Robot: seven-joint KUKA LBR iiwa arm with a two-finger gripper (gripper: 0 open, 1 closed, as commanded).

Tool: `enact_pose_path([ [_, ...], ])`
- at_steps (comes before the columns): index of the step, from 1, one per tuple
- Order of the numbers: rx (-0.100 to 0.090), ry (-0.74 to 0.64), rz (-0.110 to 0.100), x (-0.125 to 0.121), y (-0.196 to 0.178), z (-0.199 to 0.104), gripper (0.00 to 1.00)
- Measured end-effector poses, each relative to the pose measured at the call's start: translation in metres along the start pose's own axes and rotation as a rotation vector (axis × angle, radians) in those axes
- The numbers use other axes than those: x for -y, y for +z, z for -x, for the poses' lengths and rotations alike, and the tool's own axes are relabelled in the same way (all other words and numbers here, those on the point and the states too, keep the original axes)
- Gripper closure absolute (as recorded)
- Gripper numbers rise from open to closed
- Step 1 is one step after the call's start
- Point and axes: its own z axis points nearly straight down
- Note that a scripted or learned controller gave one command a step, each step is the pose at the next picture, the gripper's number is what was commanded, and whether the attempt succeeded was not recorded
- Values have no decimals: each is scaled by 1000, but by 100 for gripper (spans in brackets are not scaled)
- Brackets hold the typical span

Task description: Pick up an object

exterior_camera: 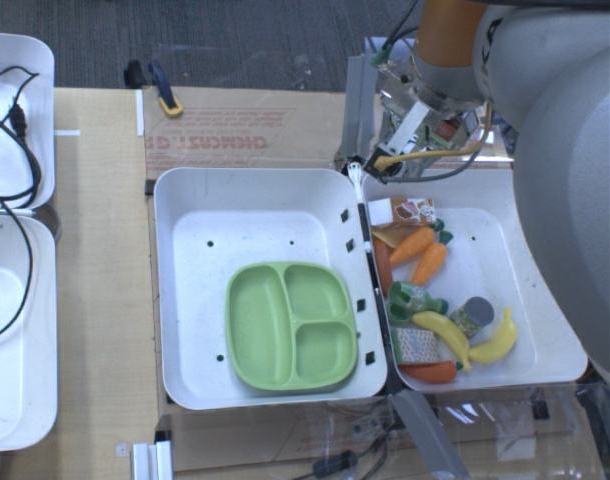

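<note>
A: Where's free room?
B: Left bin [170, 268]: upper half open, green divided plate [291, 325] takes lower centre.
A: Right bin [545, 348]?
B: Left side crowded: carrots [421, 250], bananas [465, 336], small can [474, 315] packed near the divider. Floor along its right is bare, but the arm [560, 118] overhangs the frame's upper right.

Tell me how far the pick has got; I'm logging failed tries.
Nothing looks done yet. The carrots, bananas and other toys all lie in the right bin, and the green plate sits in the left bin. The gripper hangs above the right bin's far corner, with no toy seen in it. Left: descend, grasp, lift.
</note>
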Motion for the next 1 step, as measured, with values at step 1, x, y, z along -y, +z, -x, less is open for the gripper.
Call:
enact_pose_path([
  [1,-1,258,1,26,-79,-14,100],
])
